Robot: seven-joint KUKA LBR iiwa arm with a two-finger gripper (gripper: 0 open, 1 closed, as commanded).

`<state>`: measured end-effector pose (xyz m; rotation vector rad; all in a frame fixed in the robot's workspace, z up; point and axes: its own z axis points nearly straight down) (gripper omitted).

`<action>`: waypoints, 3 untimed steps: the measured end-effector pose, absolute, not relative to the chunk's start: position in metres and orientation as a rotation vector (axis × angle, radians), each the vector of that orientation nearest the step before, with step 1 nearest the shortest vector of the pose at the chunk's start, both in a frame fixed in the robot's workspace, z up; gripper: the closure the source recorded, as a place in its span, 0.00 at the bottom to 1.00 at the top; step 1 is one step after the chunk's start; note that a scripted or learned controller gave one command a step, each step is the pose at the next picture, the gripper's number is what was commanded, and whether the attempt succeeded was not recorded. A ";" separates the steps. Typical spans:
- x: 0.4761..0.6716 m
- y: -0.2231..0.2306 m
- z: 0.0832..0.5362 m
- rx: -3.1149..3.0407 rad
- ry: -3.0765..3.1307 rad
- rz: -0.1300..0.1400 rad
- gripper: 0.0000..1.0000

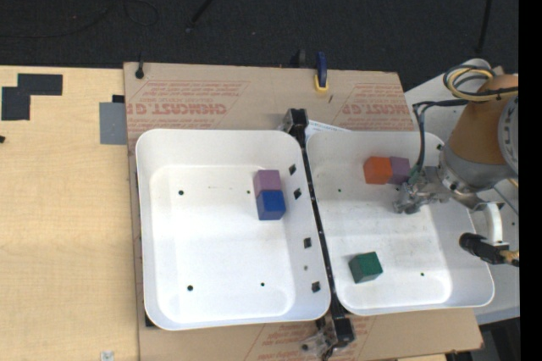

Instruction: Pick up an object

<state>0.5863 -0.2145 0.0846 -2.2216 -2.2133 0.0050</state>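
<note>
A black clamp point(332, 336) sits at the near edge of the cardboard sheet point(212, 101), where the two white bins meet. Just beyond it, in the right bin point(461, 291), a green block point(366, 267) lies alone on the near part of the floor. The left bin point(161, 266) holds a blue block point(271, 204) with a pale purple block point(267, 180) touching its far side; both rest close to the wall shared with the right bin. Farther back in the right bin, an orange block point(378, 170) sits with a second purple block point(400, 168) pressed against its right face. The tool point(411, 198) hangs low over the right bin floor, just to the near right of that pair and apart from the green block. I cannot tell how its gripping parts are set; nothing is visibly caught in it. The grey arm point(478, 156) with its orange band enters from the right. Both bins rest on the cardboard, which lies on the light wooden table point(59, 224). A blue and yellow clamp point(321, 73) grips the cardboard's far edge.
</note>
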 end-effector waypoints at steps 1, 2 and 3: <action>0.581 -0.213 0.087 -2.219 -2.218 0.004 1.00; 0.585 -0.211 0.088 -2.221 -2.220 0.001 1.00; 0.635 -0.213 0.102 -2.220 -2.224 -0.002 1.00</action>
